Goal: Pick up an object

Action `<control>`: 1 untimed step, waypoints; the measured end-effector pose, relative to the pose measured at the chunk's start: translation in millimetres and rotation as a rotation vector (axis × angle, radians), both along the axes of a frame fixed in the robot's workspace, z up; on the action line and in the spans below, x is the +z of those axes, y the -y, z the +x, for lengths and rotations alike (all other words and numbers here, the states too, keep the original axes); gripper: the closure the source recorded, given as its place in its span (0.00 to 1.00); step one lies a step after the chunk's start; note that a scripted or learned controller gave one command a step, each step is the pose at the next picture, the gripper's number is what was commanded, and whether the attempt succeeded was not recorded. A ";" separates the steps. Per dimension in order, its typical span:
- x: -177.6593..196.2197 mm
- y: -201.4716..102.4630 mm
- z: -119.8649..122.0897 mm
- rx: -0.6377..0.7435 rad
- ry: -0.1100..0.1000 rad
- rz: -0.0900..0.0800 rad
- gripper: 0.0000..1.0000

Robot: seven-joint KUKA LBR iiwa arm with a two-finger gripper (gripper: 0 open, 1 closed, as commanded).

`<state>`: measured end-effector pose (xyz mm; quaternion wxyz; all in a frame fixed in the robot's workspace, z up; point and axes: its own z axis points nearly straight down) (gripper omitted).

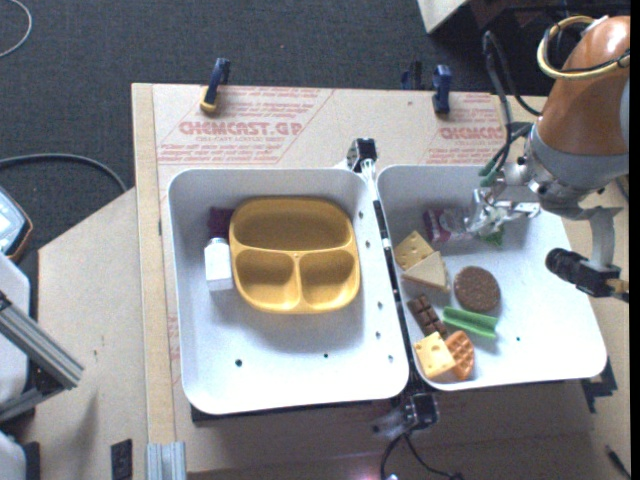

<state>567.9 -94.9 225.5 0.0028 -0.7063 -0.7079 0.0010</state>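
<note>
Camera view: claw [490, 211] low over far part of right bin [560, 358], just beside purple item [437, 224]. Best: descend straight, centre purple item between prongs, avoid cheese wedge [420, 258] near it, close firmly before lifting. Claw opening: cannot tell; nothing seen held.

Two bins sit side by side on the worktop [150, 268], the left bin [190, 298] holding a divided tray [294, 254] at its centre with a small bottle [218, 264] touching the tray's left edge. In the right bin [560, 348], a cheese wedge [420, 260] lies near the left wall, a round patty [477, 289] to its right, and a waffle piece [446, 356] at the front left corner. The pincer [490, 213] stands over the right bin's rear edge.
</note>
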 end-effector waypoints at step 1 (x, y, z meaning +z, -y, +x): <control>7.8 -26.4 -49.0 -0.001 0.001 0.000 1.00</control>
